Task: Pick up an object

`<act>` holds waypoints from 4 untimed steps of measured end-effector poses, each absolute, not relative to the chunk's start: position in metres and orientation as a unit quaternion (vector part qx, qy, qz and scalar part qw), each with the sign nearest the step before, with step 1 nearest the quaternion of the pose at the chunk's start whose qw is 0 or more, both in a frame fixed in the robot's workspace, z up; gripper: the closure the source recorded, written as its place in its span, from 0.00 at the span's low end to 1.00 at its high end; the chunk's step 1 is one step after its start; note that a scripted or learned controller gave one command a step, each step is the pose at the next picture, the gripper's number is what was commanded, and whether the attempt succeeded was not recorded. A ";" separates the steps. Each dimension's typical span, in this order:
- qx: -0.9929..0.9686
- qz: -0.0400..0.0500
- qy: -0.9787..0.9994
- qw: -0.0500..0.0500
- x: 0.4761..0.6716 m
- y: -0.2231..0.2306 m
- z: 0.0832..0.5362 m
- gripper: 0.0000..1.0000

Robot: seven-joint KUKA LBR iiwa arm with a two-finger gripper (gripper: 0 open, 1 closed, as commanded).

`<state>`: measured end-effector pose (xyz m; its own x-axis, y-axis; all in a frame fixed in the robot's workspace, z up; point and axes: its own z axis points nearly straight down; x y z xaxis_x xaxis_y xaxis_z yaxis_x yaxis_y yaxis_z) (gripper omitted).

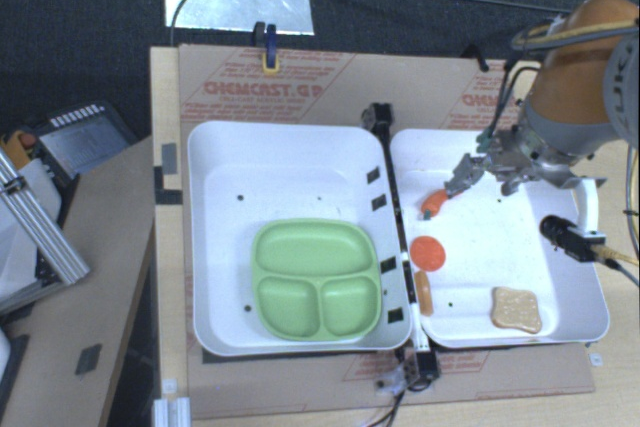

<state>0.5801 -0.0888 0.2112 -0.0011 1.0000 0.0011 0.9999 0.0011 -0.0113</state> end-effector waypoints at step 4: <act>-0.707 0.000 -0.707 0.000 0.583 -0.086 0.084 0.00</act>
